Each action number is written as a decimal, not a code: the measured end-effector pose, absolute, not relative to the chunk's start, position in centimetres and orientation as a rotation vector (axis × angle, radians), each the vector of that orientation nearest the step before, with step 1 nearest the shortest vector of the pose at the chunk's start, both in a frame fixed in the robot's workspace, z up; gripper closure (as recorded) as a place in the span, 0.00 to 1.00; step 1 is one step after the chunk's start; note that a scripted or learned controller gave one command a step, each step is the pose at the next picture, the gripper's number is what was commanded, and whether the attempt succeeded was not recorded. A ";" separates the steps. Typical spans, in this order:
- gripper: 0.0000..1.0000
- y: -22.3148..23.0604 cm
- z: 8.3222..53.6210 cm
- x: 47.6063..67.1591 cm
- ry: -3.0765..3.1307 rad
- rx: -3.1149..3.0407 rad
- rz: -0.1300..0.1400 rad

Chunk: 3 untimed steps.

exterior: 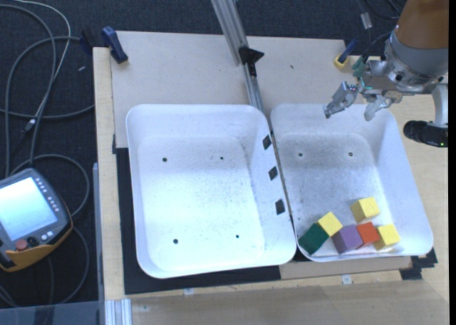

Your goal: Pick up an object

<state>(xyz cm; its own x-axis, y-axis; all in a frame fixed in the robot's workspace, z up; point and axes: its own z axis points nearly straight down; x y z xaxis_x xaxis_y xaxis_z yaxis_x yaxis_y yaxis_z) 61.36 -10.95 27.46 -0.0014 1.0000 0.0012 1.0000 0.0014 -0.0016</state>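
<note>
Six small blocks crowd the near corner of the right bin (399, 167), and the huddle looks like the work of the bin's sloped walls, which would let loose things slide down and gather there. A dark green block (311, 239) sits nearest the divider side, touching a yellow block (330, 223); next to them a purple block (348, 238) presses against an orange block (368, 232), with another yellow block (387, 235) at the outer end and a third yellow block (365, 208) just behind the row. Any of them would serve as the object to pick up (the rear yellow one stands a little freer than the rest). Packed so tightly, neighbours leave little room for a finger to slip between, and the near wall hems in the front row.

To the left, the left bin (142, 131) holds nothing but dark specks. Three black tabs (272, 172) mark the seam where the bins meet. An aluminium rail (228, 13) slants down to that seam from the far side.

Farthest back, the gripper (355, 102) hangs above the right bin's far edge, well apart from the blocks, fingers spread with nothing between them. A blue clamp (114, 44) grips the board's far left corner, and a pendant (28, 220) rests off the bench.
</note>
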 end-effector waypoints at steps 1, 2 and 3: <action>0.00 -17.5 17.9 56.9 -2.209 -2.222 0.011; 0.00 -18.0 12.3 52.6 -2.212 -2.218 0.007; 0.00 -17.1 10.2 48.3 -2.231 -2.229 -0.009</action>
